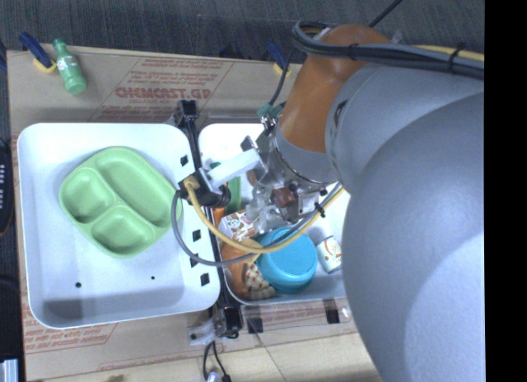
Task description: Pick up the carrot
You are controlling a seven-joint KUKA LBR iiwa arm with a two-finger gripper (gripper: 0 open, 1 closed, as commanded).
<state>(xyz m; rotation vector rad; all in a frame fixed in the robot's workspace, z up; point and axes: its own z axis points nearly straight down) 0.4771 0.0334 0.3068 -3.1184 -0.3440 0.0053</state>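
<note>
Camera view: the grey arm with its orange band reaches in from the right of the frame and covers most of the right bin. Its pincer hangs low over the clutter at the centre of the frame. Wrist hardware and a looping yellow cable mask it, so I cannot tell whether it is released, clenched or grasping anything.

Just below and left of the pincer, an orange shape lies against the right bin's left wall. It is most likely the carrot, though cable crosses it and its ends are hidden. A blue bowl sits just beside it on the right, and a small patterned item lies right above it.

The left bin holds a green divided plate. A green bottle stands on the desk at the upper left.

If it is a toy carrot, I judge it light, stiff and smooth, so it may slip or roll. The best hold would be across the thicker middle, square to its length. The bin wall and bowl crowd both sides, so there is little room to get around it.
</note>
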